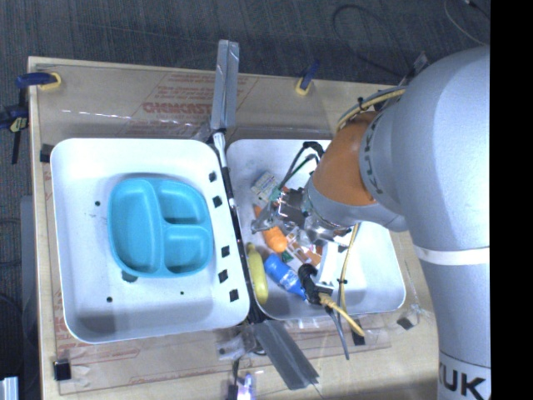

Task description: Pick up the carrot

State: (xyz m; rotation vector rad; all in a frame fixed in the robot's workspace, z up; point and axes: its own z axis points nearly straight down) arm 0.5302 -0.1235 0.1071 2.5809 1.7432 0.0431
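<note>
The carrot [273, 239] is a small orange piece lying in the right bin [379, 265], near its left side. My gripper [291, 221] is lowered into that bin directly over the carrot's upper right end, and its body hides part of the carrot. I cannot tell whether it touches the carrot. The grey arm with its orange band [343, 173] comes down from the right and covers the bin's far right corner.
A blue bottle [285, 276] and a yellow banana [259, 277] lie just below the carrot by the bin's front left wall. A small greyish item [263, 185] sits above the gripper. The left bin [75, 307] holds a blue divided tray [162, 226].
</note>
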